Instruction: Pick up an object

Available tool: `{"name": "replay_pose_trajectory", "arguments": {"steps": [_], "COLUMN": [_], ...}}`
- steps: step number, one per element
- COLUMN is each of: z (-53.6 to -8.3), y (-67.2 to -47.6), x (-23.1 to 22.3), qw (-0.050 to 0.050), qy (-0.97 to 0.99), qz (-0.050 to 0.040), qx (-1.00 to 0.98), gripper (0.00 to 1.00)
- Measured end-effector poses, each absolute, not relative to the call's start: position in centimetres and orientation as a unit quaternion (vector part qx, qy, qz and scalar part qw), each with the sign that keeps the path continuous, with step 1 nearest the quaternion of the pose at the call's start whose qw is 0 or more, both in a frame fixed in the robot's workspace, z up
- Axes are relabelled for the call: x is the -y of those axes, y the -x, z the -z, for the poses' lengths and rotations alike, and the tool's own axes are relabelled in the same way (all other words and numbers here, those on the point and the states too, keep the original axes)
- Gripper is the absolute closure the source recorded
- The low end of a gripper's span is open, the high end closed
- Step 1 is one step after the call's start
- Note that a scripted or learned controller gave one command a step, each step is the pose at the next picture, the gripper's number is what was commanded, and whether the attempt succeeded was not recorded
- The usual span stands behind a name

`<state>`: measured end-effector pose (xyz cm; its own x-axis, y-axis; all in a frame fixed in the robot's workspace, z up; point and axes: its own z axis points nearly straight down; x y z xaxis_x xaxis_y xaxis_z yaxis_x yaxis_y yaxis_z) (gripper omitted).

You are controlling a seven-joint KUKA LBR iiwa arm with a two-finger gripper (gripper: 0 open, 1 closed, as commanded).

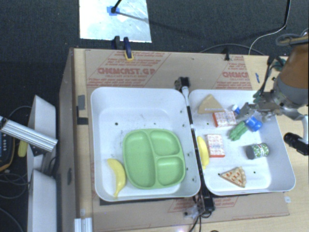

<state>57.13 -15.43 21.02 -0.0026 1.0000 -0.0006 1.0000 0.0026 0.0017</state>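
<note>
My gripper (257,109) hangs over the upper right part of the right bin (285,178), coming in from the right on the grey arm (292,81). Just below it lie a blue piece (253,125) and a green toy (237,131), touching each other. A red-and-white box (223,118) sits to the gripper's left, below a tan wedge (209,104). Lower in the bin are a second red-and-white box (215,145), a small grey-green can (258,151), a pizza slice (233,176) and a yellow banana (203,152) against the left wall.
The left bin (111,105) holds a green divided plate (153,158) and another yellow banana (117,176) at its front left. A black clip (183,84) sits where the bins meet at the back. Cables run past the bench's right rear.
</note>
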Motion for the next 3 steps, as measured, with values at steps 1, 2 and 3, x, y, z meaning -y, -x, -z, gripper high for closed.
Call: {"name": "replay_pose_trajectory", "arguments": {"steps": [1, 2, 3], "z": [-11.1, -9.1, -8.9], "y": [-62.6, -60.4, -57.9], "x": [18.0, 14.4, 16.4], "qw": [0.007, 0.008, 0.006], "qy": [-0.706, -0.706, -0.706], "qz": [-0.0032, -0.0043, -0.0031], "qx": [-0.709, -0.708, -0.708], "gripper": [0.0, 0.0, 0.0]}}
